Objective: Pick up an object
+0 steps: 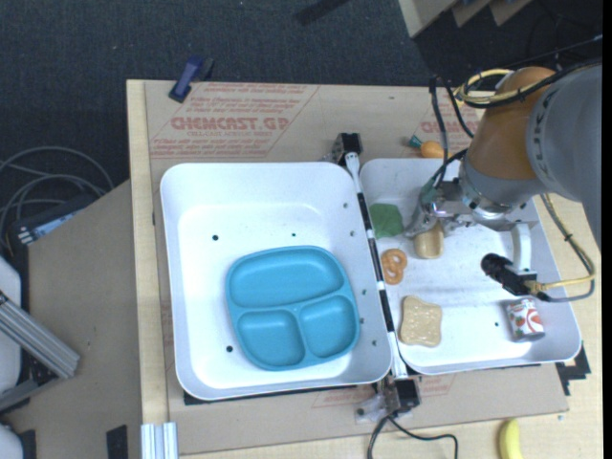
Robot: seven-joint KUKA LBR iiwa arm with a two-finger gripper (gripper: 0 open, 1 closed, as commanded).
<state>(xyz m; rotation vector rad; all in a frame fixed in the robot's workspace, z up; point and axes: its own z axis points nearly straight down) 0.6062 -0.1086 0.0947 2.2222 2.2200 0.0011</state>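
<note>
My gripper (pixel 432 220) hangs low over the upper left part of the right bin (pixel 470 299), under the grey and orange wrist (pixel 502 151). A small tan, rounded piece (pixel 428 246) lies right below the gripper, touching or nearly touching it. A green piece (pixel 386 221) rests to its left by the bin wall. An orange pretzel-like ring (pixel 393 264) sits below that. Near the front of the bin lies a slice of toast (pixel 420 321), and a small red and white can (pixel 524 319) stands at the front right.
The left bin (pixel 184 256) holds a blue divided tray (pixel 292 306). A black part with a cable (pixel 505 273) reaches over the right bin's right side. On the bench lie a small orange item (pixel 432 148), a blue item (pixel 189 77) and a yellow one (pixel 510 440).
</note>
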